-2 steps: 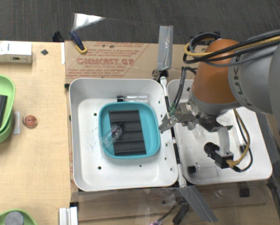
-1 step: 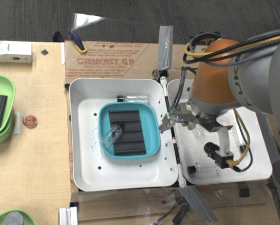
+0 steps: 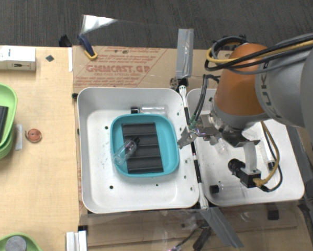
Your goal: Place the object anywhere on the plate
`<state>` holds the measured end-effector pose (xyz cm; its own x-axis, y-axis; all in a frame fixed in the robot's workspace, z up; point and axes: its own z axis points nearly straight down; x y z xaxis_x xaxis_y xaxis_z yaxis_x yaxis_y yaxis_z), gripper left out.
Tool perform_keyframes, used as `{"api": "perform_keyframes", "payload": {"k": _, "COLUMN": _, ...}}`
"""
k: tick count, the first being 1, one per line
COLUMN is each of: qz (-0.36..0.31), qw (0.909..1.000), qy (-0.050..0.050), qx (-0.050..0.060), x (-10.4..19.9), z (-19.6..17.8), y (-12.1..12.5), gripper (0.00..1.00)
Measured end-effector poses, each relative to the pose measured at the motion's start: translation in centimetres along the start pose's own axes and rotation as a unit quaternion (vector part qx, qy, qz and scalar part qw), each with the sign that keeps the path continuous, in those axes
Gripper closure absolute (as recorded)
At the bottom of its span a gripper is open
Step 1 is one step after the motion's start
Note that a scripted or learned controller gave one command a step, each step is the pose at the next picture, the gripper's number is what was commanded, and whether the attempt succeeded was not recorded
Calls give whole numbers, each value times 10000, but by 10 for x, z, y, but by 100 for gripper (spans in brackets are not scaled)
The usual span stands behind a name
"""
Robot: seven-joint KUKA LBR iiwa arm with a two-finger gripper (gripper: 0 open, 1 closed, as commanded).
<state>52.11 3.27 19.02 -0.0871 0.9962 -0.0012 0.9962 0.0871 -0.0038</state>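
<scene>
Clear plastic tube (image 3: pixel 124 150) already lies on my teal plate (image 3: pixel 169 158); placing looks done; arm (image 3: pixel 250 95) parked over right bin (image 3: pixel 287 190).

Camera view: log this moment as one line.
arm: over right bin | clear object: lying on teal plate | plate: in left bin

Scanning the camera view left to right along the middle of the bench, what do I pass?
Green tray → small orange disc → left white bin → teal plate holding a clear tube → arm's orange band over right white bin.
</scene>
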Motion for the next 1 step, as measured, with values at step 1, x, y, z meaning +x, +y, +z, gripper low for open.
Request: {"api": "perform_keyframes", "payload": {"k": 1, "qz": 0, "qw": 10000, "qy": 0, "qx": 0, "x": 0, "z": 0, "y": 0, "gripper": 0}}
